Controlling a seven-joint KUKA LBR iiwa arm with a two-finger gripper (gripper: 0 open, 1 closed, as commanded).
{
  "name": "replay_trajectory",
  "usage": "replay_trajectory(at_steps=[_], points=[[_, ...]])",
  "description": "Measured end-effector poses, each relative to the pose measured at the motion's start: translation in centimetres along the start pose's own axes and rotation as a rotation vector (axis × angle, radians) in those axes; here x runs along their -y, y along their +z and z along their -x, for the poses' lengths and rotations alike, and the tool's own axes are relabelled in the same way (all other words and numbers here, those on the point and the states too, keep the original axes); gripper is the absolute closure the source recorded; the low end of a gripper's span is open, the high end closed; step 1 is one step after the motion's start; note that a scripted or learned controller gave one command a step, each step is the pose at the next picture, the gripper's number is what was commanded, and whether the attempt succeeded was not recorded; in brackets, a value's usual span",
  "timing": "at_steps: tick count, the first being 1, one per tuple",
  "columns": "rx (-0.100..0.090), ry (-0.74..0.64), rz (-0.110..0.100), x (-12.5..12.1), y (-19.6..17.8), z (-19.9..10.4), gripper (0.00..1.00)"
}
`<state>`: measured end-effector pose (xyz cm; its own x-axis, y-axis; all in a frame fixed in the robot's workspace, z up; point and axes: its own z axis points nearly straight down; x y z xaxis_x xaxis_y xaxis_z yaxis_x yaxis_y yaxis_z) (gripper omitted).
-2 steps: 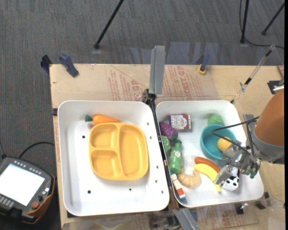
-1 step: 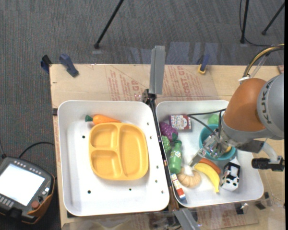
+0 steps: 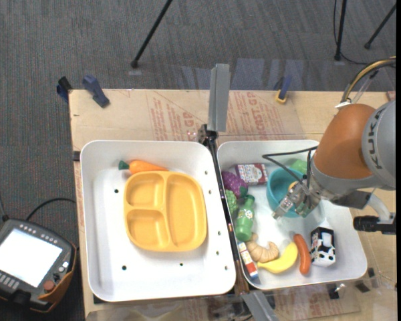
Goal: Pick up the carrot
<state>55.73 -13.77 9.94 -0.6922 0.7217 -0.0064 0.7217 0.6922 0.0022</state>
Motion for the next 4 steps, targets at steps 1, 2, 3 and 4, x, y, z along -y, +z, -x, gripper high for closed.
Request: replay_trajectory(at_steps=[1, 2, 3, 4], points=[[0.001, -0.024, 0.003, 4.7, 0.8, -6.4, 1.0], [0.004, -0.082, 0.006, -1.7, 0.8, -5.5, 1.0], [-0.008, -0.08, -0.002, 2.7, -3.8, -8.5, 1.0], [-0.004, -0.097, 0.0, 3.6, -10.3, -1.5, 1.0]])
